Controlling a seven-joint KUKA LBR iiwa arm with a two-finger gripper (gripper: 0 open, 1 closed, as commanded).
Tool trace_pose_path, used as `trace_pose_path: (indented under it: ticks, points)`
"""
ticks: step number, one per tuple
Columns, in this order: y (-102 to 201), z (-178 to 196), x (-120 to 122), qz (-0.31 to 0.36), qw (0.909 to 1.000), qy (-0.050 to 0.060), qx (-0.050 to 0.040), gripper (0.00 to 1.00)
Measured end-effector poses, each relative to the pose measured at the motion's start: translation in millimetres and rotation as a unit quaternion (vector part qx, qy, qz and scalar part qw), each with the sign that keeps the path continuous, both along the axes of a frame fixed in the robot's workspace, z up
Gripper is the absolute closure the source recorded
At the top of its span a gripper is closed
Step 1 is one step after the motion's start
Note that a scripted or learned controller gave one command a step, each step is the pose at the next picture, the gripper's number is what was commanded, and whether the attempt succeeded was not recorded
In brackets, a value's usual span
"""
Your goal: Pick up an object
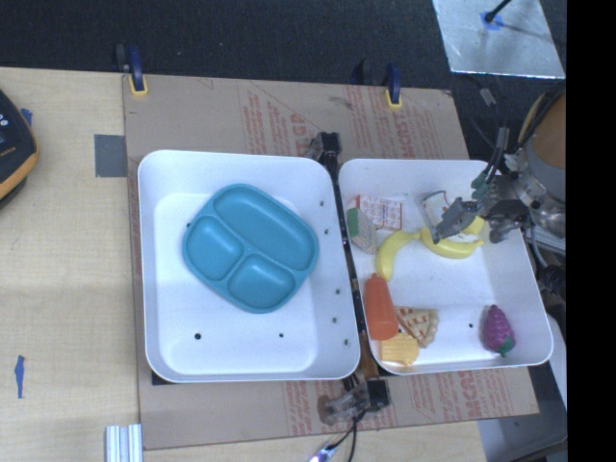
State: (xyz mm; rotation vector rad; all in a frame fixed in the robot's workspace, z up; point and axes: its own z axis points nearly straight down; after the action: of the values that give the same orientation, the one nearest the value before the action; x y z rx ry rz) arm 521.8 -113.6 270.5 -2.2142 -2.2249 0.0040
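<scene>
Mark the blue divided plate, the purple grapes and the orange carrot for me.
blue divided plate [250, 246]: camera view, centre ridge between compartments.
purple grapes [497, 328]: camera view, middle of the bunch.
orange carrot [379, 307]: camera view, mid-body.

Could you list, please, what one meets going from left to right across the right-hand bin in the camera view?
Orange carrot → waffle piece → hand above the yellow banana → purple grapes.
</scene>
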Motion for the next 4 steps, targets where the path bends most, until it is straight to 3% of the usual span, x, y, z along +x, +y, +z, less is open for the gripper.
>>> trace_pose_path:
  ticks: [1,2,3,4]
  points:
    - [8,-108,32,0.0,1.0,0.001,-0.0005,0.0]
    - [-36,-179,96,-0.001,1.0,0.001,-0.0001,0.0]
    - [-59,-180,132,-0.001,1.0,0.004,-0.0002,0.0]
    - [-60,-169,133,0.0,1.0,0.004,-0.0003,1.0]
